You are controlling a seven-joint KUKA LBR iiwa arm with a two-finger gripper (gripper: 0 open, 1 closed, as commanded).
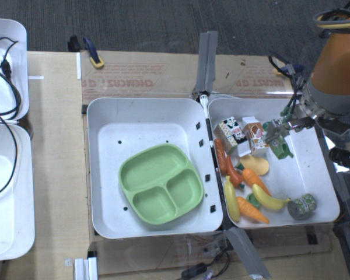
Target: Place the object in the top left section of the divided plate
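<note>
The arm [332, 57] leans in from the right over the right bin [322, 174]. Its gripper [278, 134] hangs just over the toy pile; can't tell its state. The green divided plate [160, 183] sits in the left bin [105, 156]. Cardboard [146, 77] behind reads "CHEMCMS", mirrored. Small carton [256, 137] is beside the gripper.

Robotics lab, white bins [99, 174] on taped bench [52, 98], loose cables [3, 86]

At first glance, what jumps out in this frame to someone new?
The green divided plate sits alone in the left bin. The right bin holds a heap of toy food: carrots, a banana, small cartons. The arm's orange band looms at the right, with the gripper over the cartons.
</note>
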